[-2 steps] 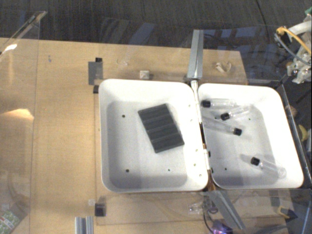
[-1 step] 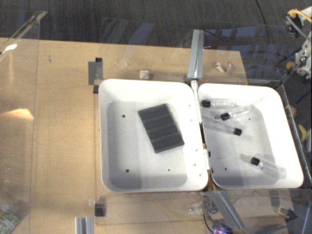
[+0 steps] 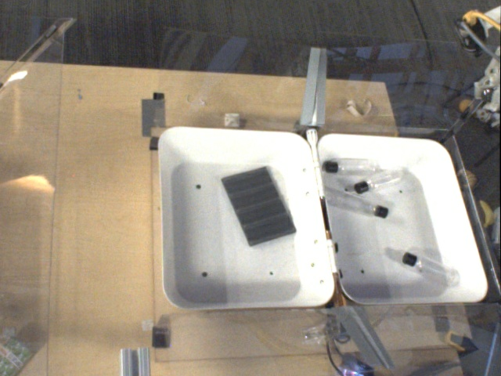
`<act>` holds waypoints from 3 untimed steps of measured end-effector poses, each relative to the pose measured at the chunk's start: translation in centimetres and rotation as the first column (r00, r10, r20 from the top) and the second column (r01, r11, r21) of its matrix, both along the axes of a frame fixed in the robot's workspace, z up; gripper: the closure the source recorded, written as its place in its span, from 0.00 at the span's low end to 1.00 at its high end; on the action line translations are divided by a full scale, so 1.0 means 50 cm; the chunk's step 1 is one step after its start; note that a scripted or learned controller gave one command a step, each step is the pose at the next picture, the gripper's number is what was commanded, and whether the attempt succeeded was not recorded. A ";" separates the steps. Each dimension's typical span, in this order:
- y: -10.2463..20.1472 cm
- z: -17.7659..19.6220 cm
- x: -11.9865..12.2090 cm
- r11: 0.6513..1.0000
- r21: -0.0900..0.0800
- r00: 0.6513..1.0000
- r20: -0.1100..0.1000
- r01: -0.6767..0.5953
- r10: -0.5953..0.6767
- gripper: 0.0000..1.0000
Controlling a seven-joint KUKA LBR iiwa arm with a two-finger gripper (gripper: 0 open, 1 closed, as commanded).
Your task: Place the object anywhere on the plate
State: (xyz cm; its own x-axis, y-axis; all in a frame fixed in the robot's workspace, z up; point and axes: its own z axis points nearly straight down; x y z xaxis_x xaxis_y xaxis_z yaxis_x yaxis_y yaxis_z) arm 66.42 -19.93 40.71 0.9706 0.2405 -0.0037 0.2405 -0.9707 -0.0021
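- Wooden bench (image 3: 86, 233) under glare, dark carpet (image 3: 196, 10) behind
- Dark ridged plate (image 3: 258, 205) lies tilted in the left bin (image 3: 176, 280)
- Four clear black-capped tubes (image 3: 368, 183) are scattered across the right bin (image 3: 462, 288)

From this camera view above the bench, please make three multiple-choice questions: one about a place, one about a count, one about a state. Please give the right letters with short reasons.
1. Where does the dark grey ribbed plate lie?
A. In the left bin
B. In the right bin
C. On the wooden bench outside the bins

2. How many clear tubes with black caps are in the right bin?
A. One
B. Two
C. Four

3. How does the tube nearest the right bin's lower right corner rest?
A. Standing upright
B. Lying on its side
C. Lying on the plate

Answers:
1. A, the plate rests on the floor of the left bin, turned at an angle.
2. C, four black caps can be counted, three in the upper part and one lower right.
3. B, its clear body stretches flat along the bin floor.
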 end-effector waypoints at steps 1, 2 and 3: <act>-0.008 -0.043 -0.002 0.999 -0.001 0.999 0.003 0.032 -0.032 1.00; -0.006 -0.043 -0.002 1.000 -0.001 1.000 0.003 0.004 -0.004 1.00; -0.009 -0.012 -0.005 0.999 0.001 0.999 0.003 0.036 -0.036 1.00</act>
